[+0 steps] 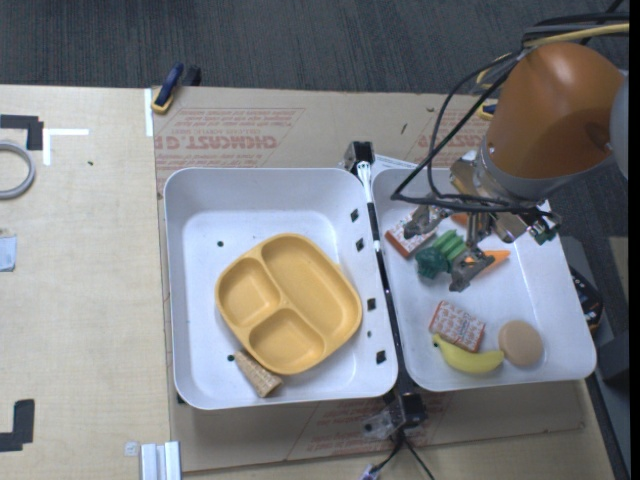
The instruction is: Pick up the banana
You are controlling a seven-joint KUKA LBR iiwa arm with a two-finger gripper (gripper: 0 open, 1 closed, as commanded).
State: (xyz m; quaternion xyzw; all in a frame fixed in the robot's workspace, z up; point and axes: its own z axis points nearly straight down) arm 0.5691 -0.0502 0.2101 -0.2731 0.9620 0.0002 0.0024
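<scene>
The banana [468,358] lies on its side at the near edge of the right bin [560,368], at about five o'clock in the view, its curve opening upward. Just beside it, at its one o'clock, sits a round tan bun-like piece [521,343]; touching or nearly touching its upper edge, at eleven o'clock, is a small red patterned packet [457,324]. Farther up the bin, toward twelve o'clock, lie a green toy item [440,253], an orange carrot-like piece [487,260] and another red-and-white packet [408,236]. The gripper [470,268] hangs over this upper cluster, well apart from the banana; whether the jaws are open or closed cannot be told, and nothing is seen between them. The orange wrist band [555,108] sits above it at two o'clock.

Judged step: approach. A good grasp would bring the gripper down toward six o'clock, centre it over the fruit's middle and span the narrow width, across the curve, not along it. The packet and bun crowd both ends, so a central descent is safest.

The left bin [185,268] holds a yellow divided tray [288,303] and a cracker-like piece [258,374] on the bench [80,318].
</scene>
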